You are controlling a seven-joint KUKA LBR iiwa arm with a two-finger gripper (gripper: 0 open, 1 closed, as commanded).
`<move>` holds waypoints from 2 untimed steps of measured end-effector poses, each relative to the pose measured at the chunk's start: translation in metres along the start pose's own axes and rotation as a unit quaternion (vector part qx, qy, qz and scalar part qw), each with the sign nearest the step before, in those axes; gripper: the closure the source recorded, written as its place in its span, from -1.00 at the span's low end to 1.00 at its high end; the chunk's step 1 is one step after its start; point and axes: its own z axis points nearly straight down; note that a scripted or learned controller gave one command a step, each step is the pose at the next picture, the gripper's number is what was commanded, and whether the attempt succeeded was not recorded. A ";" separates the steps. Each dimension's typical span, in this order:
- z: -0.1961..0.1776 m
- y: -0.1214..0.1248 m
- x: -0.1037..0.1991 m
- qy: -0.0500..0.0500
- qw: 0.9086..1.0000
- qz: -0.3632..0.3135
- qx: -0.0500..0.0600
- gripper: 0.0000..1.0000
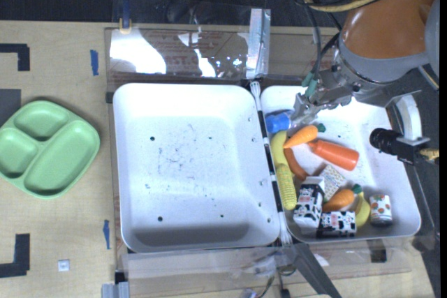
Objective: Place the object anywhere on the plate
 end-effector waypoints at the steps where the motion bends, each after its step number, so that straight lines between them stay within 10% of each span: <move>1: -0.041 -0.005 -0.011 0.001 0.995 -0.099 0.000 1.00; 2: -0.041 -0.005 -0.010 0.001 0.995 -0.099 0.000 -1.00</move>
